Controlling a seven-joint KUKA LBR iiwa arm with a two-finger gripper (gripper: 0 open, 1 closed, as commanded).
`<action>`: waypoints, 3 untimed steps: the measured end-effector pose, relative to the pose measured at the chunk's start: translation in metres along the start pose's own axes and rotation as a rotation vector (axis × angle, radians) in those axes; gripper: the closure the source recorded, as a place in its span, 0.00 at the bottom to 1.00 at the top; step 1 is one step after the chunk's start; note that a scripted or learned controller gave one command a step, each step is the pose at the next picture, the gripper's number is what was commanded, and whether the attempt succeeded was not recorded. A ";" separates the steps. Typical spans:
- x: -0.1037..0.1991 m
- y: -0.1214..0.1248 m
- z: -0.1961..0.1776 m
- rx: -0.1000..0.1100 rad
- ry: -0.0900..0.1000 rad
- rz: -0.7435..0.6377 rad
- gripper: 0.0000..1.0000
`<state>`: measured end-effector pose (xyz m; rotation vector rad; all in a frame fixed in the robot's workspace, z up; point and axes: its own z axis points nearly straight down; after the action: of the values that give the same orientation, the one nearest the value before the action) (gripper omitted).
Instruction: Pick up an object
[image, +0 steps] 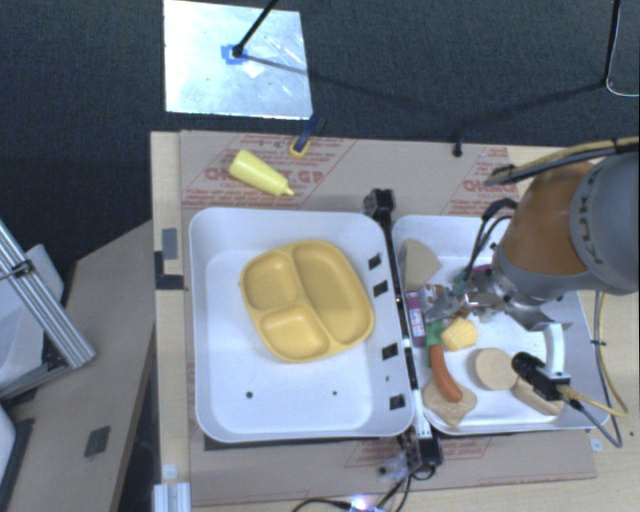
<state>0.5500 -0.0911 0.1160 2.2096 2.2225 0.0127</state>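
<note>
Now | I see the end effector (452, 300) low in the right white bin (575, 415), grip state unreadable | small yellow toy block (459, 334) just beside it | probably light, rigid, slick: pinch its flat sides.

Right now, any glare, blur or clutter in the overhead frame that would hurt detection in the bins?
Camera view: the metal plate above the bench is glary; both white bins are evenly lit with faint shadows; the yellow tray reads sharp. The arm is soft-edged and covers part of the right bin, where the sausage and other small items crowd together.
</note>
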 end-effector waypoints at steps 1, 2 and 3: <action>-0.001 0.000 0.032 0.010 -0.003 0.006 0.00; 0.000 0.001 0.021 0.007 -0.001 0.004 1.00; 0.001 0.006 -0.023 0.006 -0.001 0.002 1.00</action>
<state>0.5557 -0.0902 0.1387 2.2140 2.2227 0.0053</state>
